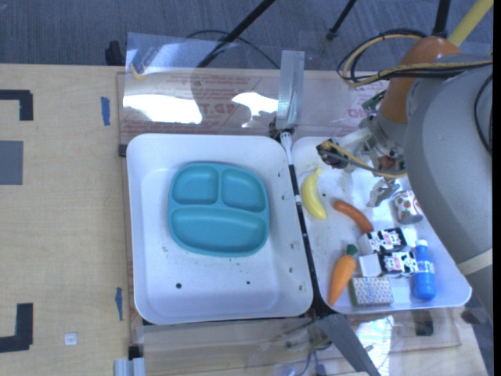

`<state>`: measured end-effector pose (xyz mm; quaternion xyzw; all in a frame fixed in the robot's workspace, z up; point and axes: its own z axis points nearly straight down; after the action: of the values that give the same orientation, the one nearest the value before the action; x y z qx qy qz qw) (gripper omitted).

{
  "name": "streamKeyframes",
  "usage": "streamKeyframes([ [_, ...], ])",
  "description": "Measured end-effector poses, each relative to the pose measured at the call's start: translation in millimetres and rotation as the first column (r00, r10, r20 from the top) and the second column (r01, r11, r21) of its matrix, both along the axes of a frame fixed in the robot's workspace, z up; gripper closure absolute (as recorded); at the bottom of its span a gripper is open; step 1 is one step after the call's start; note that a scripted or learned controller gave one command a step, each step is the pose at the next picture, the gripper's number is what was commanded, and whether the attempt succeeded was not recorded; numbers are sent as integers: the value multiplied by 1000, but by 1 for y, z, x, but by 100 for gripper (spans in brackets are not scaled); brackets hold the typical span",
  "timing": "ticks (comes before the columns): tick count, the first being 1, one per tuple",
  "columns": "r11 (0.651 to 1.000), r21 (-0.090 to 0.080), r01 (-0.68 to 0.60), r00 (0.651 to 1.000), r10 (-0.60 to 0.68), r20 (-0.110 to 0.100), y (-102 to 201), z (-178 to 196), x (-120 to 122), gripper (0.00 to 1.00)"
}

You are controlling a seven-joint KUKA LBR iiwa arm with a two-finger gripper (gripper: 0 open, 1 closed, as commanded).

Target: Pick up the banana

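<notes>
Yellow curved banana [313, 195] lies beside the shallow white bin's [324, 235] left wall; the gripper [382, 189], spread untellable, should straddle its middle crosswise.

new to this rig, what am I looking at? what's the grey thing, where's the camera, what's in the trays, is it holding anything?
There is one camera, fixed above the bench and looking down at a slant. The big grey shape on the right is a robot arm. The orange band sits above its wrist, and its gripper hangs over the far part of the right bin.

Two shallow white bins sit side by side. The left bin holds a blue divided plate. The right bin holds the banana, which the arm is meant to pick up, lying near the bin's left wall. With it are a sausage, a carrot, a blue bottle, two black-and-white cartons and a speckled block.

The gripper is apart from the banana, and I see nothing held in it.
</notes>
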<state>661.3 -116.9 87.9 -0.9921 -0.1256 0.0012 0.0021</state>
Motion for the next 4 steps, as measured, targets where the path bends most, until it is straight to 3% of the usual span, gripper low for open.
streamKeyframes([
  [1, 999, -1, 52, 999, -52, 5, 22, -1, -3, 0],
  [2, 999, -1, 47, 999, -47, 3, -1, -1, -2, 0],
  [4, 999, -3, 47, 999, -47, -1, -17, 8, -9, 0],
])
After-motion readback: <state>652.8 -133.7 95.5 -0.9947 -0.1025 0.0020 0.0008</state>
